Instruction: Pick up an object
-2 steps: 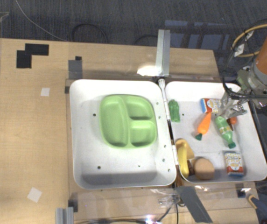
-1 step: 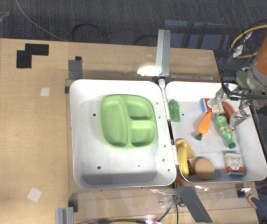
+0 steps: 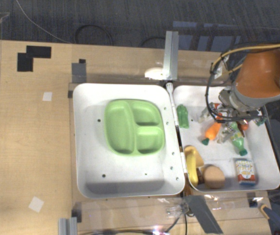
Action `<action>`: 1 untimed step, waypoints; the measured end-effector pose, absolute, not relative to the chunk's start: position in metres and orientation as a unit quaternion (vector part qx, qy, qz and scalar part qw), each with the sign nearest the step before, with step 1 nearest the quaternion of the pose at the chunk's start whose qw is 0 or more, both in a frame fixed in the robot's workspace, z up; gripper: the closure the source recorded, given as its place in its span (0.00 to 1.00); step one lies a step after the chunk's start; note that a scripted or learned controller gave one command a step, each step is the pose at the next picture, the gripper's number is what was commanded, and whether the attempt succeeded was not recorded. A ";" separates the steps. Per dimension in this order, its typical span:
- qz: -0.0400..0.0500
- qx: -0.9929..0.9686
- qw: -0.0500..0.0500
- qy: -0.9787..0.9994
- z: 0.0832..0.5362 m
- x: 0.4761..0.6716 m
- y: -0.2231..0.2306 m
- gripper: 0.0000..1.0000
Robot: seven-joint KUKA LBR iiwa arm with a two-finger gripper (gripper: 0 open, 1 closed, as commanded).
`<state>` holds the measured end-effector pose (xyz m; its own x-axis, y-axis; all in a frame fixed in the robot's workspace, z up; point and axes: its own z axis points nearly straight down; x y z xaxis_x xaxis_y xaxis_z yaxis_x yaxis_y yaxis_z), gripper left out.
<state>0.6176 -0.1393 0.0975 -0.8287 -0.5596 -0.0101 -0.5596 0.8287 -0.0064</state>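
- Arm [image 3: 265, 75] reaches in from the right, wrist over the right bin [image 3: 272, 177].
- Hand [image 3: 226, 123] sits low over a cluster of small items mid-bin; can't tell how far it's open or whether it has hold of anything, the wrist hides the tips.
- Carrot [image 3: 211, 131] is just under and left of the hand, long axis diagonal, narrow end pointing down-left.
- Green bottle [image 3: 238, 143] is just right of the carrot, long axis tilted, cap end toward lower right.
- Green pickle [image 3: 182, 116] lies near the bin's left wall, long axis running near to far, well apart from the hand.
- Banana [image 3: 192, 163] lies along the front-left wall, touching a brown ball [image 3: 213, 176].
- Small carton [image 3: 245, 172] is at the front right.
- Left bin [image 3: 88, 146] holds a green divided plate [image 3: 132, 126], on the wooden counter [image 3: 27, 146].
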 end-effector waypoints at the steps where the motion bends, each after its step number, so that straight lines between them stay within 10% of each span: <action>1: -0.004 -0.344 0.008 0.939 0.091 0.527 -0.111 0.00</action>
